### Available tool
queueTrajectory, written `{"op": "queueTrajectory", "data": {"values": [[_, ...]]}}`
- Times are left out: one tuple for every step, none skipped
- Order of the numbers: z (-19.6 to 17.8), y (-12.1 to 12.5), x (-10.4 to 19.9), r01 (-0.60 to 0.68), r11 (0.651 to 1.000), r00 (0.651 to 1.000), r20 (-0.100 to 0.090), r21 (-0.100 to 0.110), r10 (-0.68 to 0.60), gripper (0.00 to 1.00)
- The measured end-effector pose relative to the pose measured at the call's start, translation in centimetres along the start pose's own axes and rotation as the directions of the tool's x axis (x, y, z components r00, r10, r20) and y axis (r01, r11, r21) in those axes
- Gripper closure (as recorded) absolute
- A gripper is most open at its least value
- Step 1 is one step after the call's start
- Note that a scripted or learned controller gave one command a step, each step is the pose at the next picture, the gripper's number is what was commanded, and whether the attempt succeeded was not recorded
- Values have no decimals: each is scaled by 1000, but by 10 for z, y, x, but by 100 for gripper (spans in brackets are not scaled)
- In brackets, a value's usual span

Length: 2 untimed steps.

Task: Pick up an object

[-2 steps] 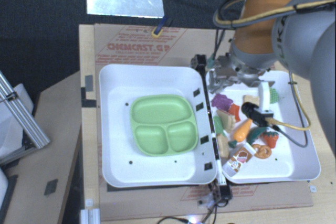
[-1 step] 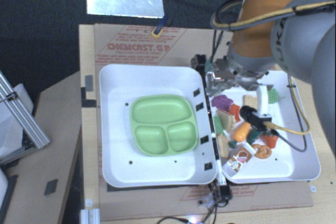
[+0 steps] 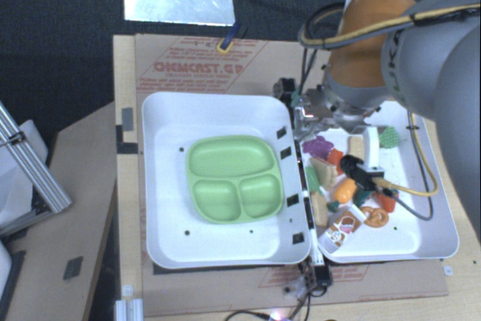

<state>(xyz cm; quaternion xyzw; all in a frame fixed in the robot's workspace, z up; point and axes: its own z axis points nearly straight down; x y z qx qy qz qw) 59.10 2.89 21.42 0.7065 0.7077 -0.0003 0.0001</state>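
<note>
The right bin (image 3: 421,237) holds a pile of small toy items. Among them are a purple piece (image 3: 320,146), an orange piece (image 3: 344,190), a red ring-like piece (image 3: 376,217), a white and brown packet (image 3: 341,228), a pale block (image 3: 370,147) and a small green piece (image 3: 388,137). My gripper (image 3: 312,122) hangs low over the bin's far left corner, just above and behind the purple piece. The arm's body hides its tip, and I see nothing held in it.
The left bin (image 3: 161,162) holds a light green divided tray (image 3: 233,178). A ridge with black clips (image 3: 294,177) separates the two bins. The grey arm with its orange band (image 3: 372,34) covers the far right of the right bin.
</note>
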Motion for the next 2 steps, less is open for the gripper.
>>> {"op": "queueTrajectory", "data": {"values": [[-15, -11, -4, -1, 1000, 1000, -1, -1, 1, 100], [-18, 3, 4, 4, 1000, 1000, -2, -3, -4, 100]]}}
